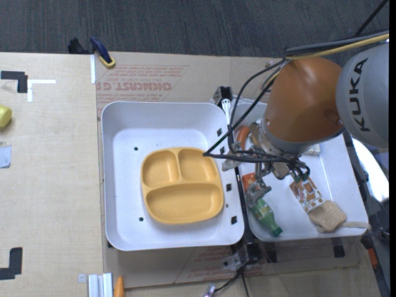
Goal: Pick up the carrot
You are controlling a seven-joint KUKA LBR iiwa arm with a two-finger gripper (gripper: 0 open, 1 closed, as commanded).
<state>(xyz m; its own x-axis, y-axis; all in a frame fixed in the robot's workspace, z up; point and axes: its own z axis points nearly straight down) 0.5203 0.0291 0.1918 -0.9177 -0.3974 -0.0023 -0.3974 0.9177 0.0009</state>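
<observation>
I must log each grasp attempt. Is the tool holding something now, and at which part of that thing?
It cannot be told. The tool hangs low in the right bin, above a green bottle, and the arm hides the view of any hold.

Yellow divided plate (182, 185) in left bin (117, 184); green bottle (265, 215) right.

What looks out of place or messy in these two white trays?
Nothing spilled or broken. The green bottle lies on its side in the right bin among loosely scattered items. The yellow divided plate sits flat in the left bin.
</observation>
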